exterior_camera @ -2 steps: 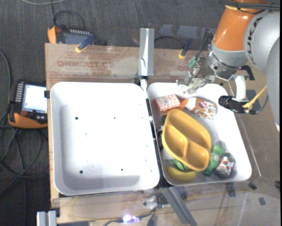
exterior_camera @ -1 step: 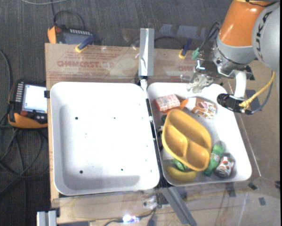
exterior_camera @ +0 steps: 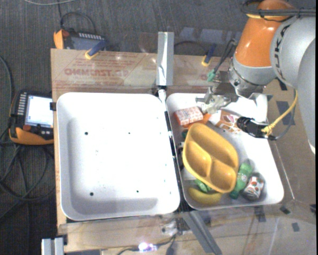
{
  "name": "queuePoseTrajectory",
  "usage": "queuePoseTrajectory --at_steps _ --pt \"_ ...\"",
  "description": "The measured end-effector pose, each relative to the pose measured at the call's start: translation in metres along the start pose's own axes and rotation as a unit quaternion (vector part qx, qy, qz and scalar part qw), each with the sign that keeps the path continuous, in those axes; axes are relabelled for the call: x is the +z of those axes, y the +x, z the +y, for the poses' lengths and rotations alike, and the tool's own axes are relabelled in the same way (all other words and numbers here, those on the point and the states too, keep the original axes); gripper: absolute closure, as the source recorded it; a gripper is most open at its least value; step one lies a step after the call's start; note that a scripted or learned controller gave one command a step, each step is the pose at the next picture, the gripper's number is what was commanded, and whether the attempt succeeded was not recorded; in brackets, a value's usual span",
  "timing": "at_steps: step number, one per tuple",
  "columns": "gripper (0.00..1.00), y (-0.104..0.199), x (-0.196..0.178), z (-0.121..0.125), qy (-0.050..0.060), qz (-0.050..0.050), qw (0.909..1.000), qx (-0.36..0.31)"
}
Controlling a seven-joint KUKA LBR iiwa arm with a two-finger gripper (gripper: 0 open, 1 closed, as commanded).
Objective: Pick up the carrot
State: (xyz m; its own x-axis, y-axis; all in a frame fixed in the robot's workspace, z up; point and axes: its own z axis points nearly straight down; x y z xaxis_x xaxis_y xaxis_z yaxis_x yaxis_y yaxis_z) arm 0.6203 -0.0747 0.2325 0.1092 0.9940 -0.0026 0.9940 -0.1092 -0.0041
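**Me:** I've got the gripper low over the back of the right bin, just beside the orange packet. I can't make out a carrot for certain. There's a small orange sliver at the yellow divided tray's top corner, next to the printed carton, that might be it, but it's too small to call

**Colleague:** What's the hand doing, open or closed?

**Me:** I cannot tell. The wrist and the orange band sit above it and the tip is a pale blur. I see nothing between its tips, so I won't claim it holds anything. It looks close to the packet, touching or not I can't say

**Colleague:** How would you play the step?

**Me:** My judgement: confirm the target first. If it's that sliver, it's wedged between tray and carton, so come straight down, jaws aligned across its narrow side, avoid nudging the tray. The green bottle and banana at the front are well apart, no bother there
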Motion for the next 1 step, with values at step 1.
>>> queuePoseTrajectory --at_steps 1 --pt "1.0 0.0318 -0.0489 0.0116 0.0 0.0 0.9932 0.117"
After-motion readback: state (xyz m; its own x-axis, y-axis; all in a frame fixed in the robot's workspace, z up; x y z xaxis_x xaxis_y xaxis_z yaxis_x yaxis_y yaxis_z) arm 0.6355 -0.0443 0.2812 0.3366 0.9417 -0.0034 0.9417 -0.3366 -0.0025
